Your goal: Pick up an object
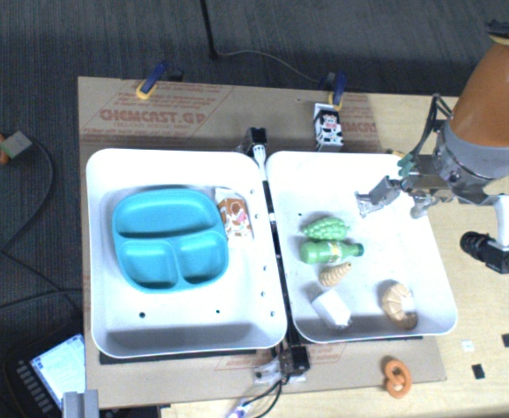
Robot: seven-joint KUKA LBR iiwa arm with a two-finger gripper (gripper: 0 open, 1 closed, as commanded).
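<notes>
Green bottle (330, 251) lies in the right bin (429, 259), long axis crosswise, just below the bumpy green fruit (326, 229). Gripper (378, 194) hovers up-right of the bottle, nothing visibly held; its opening I can't tell.

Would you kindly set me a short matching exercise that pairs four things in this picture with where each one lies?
Things:
1. blue divided tray
2. green bottle
3. orange pretzel
4. white block

Places:
A. on the bench, in front of the right bin
B. in the left bin
C. right bin, near its front wall
D. right bin, just below the bumpy green toy

Pairs: 1-B, 2-D, 3-A, 4-C
</notes>
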